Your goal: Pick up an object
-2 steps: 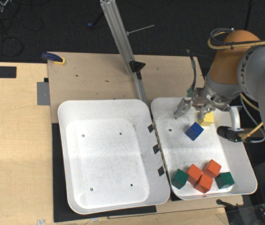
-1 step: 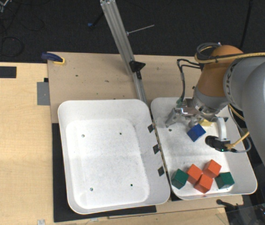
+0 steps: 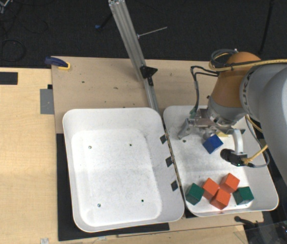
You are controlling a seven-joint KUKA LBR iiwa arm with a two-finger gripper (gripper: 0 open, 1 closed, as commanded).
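Blue cube [image 3: 212, 144] sits tilted in the right bin [image 3: 194, 159], upper middle, just below my wrist. My jaws [image 3: 206, 128] hang over that bin's top end, right beside or touching the cube's top; can't tell if they're apart or together, and I can't see the cube between them. Near the bin's front edge is a cluster: green cube [image 3: 194, 193] on the left, orange cube [image 3: 211, 188] next to it, second orange cube [image 3: 230, 181] further right, third orange cube [image 3: 220, 199] in front, another green cube [image 3: 243, 195] on the right. These are touching or nearly so, well apart from the blue one. Left bin [image 3: 113, 169] lies alongside on the bench [image 3: 102, 83]. Slanted metal rail [image 3: 132, 47] rises behind the bins.
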